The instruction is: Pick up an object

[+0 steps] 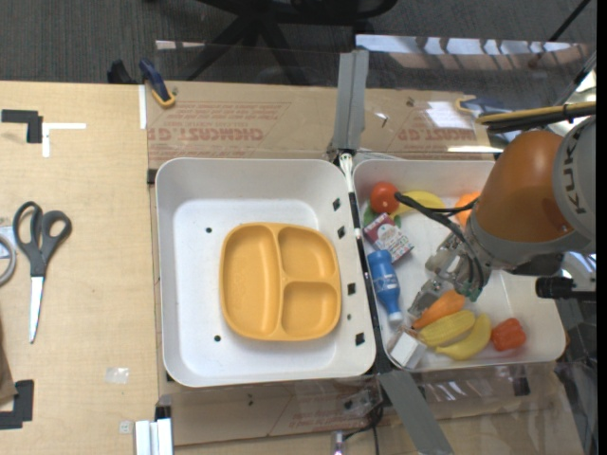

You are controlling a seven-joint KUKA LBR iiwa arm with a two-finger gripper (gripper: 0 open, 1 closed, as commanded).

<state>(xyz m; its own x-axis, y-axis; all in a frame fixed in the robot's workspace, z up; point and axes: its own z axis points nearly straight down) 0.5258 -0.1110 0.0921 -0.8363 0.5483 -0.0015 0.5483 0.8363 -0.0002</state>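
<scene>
end effector (pixel 453 278) low in right bin (pixel 531 354), grip state unclear | risk: crowded toy carrot (pixel 439 306) and banana (pixel 455 332) slip or get nudged aside

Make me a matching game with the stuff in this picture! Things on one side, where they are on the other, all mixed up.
Things:
1. yellow divided plate
2. scissors
3. blue bottle
4. red tomato

Places:
A. on the wooden bench, left of both bins
B. far end of the right bin
C. in the middle of the left bin
D. in the right bin, along its left wall

Pairs: 1-C, 2-A, 3-D, 4-B
</scene>
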